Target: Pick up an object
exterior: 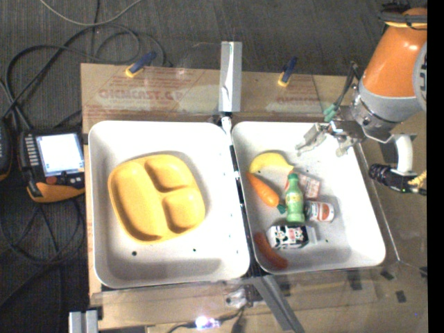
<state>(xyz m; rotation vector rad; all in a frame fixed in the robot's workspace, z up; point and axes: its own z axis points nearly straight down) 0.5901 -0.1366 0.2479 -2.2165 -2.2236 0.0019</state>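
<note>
lying in the right shallow white bin (361, 217) are a yellow plastic banana (270, 162), an orange plastic carrot (264, 189), a green plastic bottle (294, 198), a small red-labelled can (320, 211), a black-and-white carton (288, 236) and a reddish sausage (269, 250). at the bin's one o'clock corner hangs the metal two-finger gripper (326, 137), jaws spread apart, gripping nothing. at nine o'clock, the left white bin (104, 255) holds a yellow divided plastic tray (158, 196).

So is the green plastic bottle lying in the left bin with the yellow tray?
No, the green plastic bottle lies in the right white bin, among the other small items; the yellow divided tray sits in the left one.
</note>
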